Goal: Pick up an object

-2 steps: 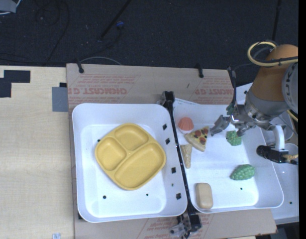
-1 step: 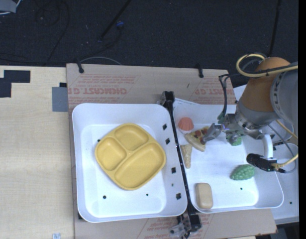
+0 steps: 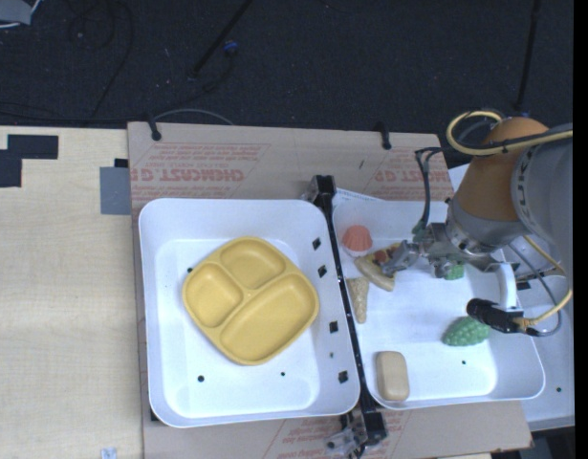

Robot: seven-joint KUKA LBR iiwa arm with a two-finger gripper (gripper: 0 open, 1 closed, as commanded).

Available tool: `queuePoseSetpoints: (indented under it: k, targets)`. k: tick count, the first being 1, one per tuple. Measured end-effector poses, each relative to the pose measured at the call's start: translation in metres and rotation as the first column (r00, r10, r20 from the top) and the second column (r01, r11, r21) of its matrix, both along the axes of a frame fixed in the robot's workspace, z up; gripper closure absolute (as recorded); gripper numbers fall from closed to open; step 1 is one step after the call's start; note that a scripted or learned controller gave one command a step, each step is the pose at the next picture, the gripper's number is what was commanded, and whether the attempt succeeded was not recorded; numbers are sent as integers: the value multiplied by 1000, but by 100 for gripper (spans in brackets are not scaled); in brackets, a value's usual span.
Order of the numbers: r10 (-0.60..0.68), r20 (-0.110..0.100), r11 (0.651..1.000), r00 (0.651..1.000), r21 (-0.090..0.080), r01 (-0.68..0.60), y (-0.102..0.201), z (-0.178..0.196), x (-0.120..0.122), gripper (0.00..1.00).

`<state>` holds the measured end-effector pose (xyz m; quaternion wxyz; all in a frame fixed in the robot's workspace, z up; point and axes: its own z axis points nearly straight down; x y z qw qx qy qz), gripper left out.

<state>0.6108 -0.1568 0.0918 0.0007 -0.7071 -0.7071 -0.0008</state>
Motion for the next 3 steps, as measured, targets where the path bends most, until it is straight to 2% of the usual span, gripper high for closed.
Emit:
queuePoseSetpoints:
  k: [1,3]
  targets:
    - [1,8,1000,1000,0,-1,1,13,2,100]
    - [1,5,1000,1000,-4,-1,-7,140,2,100]
